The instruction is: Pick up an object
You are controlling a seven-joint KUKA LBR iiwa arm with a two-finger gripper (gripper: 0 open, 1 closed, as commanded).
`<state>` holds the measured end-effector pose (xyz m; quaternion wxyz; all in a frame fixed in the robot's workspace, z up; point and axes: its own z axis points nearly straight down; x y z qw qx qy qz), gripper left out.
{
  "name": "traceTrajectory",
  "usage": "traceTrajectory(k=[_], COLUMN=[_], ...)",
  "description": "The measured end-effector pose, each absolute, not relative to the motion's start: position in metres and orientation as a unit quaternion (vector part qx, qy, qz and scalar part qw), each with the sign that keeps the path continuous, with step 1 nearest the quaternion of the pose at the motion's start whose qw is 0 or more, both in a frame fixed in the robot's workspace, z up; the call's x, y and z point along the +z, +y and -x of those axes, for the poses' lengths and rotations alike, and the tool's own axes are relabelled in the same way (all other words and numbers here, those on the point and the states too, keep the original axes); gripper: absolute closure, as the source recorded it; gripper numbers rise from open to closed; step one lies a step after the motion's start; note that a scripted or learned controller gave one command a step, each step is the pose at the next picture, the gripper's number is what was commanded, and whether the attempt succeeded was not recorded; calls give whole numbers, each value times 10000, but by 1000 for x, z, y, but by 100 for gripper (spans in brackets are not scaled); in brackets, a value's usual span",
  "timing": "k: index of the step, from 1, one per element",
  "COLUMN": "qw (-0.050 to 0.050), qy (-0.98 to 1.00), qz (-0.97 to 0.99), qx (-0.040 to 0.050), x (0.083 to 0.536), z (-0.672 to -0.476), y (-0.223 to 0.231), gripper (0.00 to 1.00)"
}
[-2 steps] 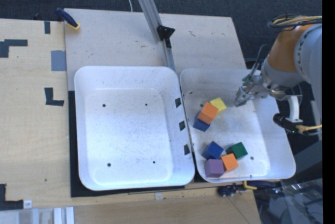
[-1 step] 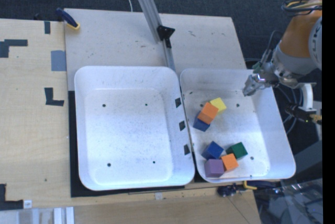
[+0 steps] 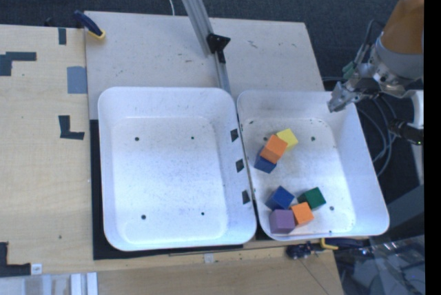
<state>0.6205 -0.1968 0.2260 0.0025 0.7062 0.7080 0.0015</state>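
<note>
You see the arm entering from 3 o'clock, its orange band high at the right edge of the view. The gripper hangs over the upper right rim of the right bin, near that bin's 1 o'clock corner. Whether the jaws are released or clenched you cannot tell; the tip is small and dark against the rim, and nothing is visible between them.

The things to pick lie in the right bin in two groups. Toward the bin's middle, a yellow cube sits at the top, an orange cube touches it at its 7 o'clock side, and a dark blue block lies just below the orange one, partly under it. All three are well apart from the gripper, at about its 8 o'clock.

Lower down, near the bin's 6 o'clock edge, is the second group: a blue cube, a green cube at its 3 o'clock, a smaller orange cube between and below them, and a purple cube just to that cube's 9 o'clock. These four are packed close, some touching.

The left bin lies beside the right one on the desk, their rims meeting at the centre. A slanted metal rail runs from 12 o'clock down to that shared rim.
</note>
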Motion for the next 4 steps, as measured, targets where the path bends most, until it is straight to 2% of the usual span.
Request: traceTrajectory(k=[1,3,4], qw=[0,-8,-16], qy=[7075,7093,7098], qz=[-7067,-7049,-7044], qx=[2,3,0], x=[238,252,253], z=[-621,-588,-573], y=[-196,-102,-41], gripper=[100,100,100])
